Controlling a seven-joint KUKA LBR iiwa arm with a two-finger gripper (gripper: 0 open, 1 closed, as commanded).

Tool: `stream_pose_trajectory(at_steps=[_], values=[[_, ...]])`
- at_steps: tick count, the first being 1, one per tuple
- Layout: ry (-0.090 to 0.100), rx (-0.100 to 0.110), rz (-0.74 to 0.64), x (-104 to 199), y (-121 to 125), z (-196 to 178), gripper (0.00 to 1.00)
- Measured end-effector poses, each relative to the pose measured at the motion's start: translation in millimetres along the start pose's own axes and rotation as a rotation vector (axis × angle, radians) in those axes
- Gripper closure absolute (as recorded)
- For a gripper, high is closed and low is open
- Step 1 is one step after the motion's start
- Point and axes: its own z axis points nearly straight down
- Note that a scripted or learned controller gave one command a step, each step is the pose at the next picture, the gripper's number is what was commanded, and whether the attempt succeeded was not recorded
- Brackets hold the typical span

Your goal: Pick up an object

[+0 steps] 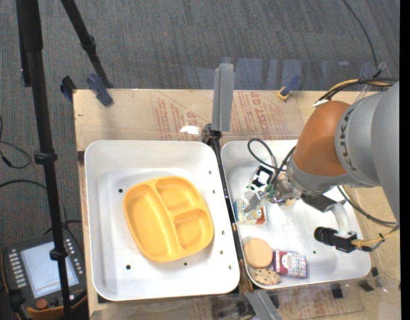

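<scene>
Grey two-finger gripper [256, 199] is hanging low inside the shallow white bin [298, 235] on the arm's side, tip pointing toward the divider between the bins. Small flat packet printed blue and orange [250, 213] is lying on the bin floor right under the gripper tip, on its near-camera side. In this slanted view the tip is overlapping the packet's upper edge. Contact or a gap there: cannot tell. Open or closed state of the gripper: cannot tell either, since the tip is small and cluttered against the packet and cables. Nothing is showing as gripped.

Round tan disc [258, 252] is lying further toward the camera from the gripper, past the packet and apart from it. Small red and white box [289, 263] is sitting just beside the disc, on the side toward the arm. Brown-speckled round cookie [265, 277] is lying at the bin's near edge, just below the disc and touching or nearly touching it.

Yellow divided plastic plate [168, 217] is lying flat in the neighbouring shallow white bin [111, 179], across the divider, well apart from the gripper.
</scene>
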Motion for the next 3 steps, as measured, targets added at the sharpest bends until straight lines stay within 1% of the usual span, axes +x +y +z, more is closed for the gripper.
stream_pose_trajectory(at_steps=[1,2,3], values=[[0.004,-0.001,-0.028,-1.6,-19.5,-0.6,0.0],[0.007,0.014,-0.073,-57.9,32.7,-46.5,0.0],[0.001,-0.006,-0.171,-53.1,17.7,-8.3,0.0]])
